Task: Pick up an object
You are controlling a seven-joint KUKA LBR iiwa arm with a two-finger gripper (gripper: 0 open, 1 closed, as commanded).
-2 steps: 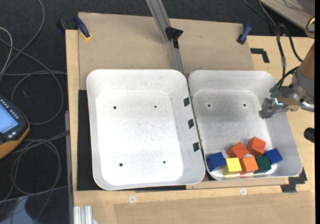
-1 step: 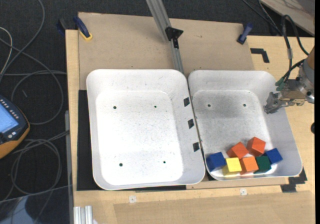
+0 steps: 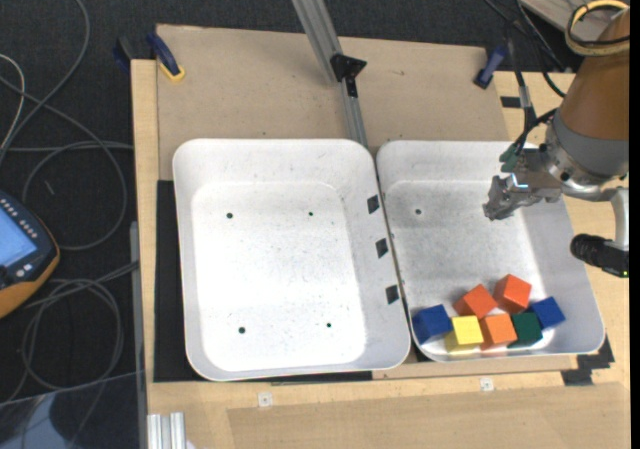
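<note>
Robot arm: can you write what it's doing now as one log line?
arm: over right bin | gripper: above bare floor, holding nothing seen | blocks: clustered at near edge

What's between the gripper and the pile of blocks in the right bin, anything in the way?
Nothing visible. The gripper hangs over bare floor of the right bin, and the blocks sit clustered at the bin's near edge with open white floor between.

The left bin (image 3: 280, 257) lies open from rim to rim. In the right bin (image 3: 440, 237), the far half is open floor; blocks (image 3: 490, 315) crowd the near edge, seemingly touching, leaving little room between them.
</note>
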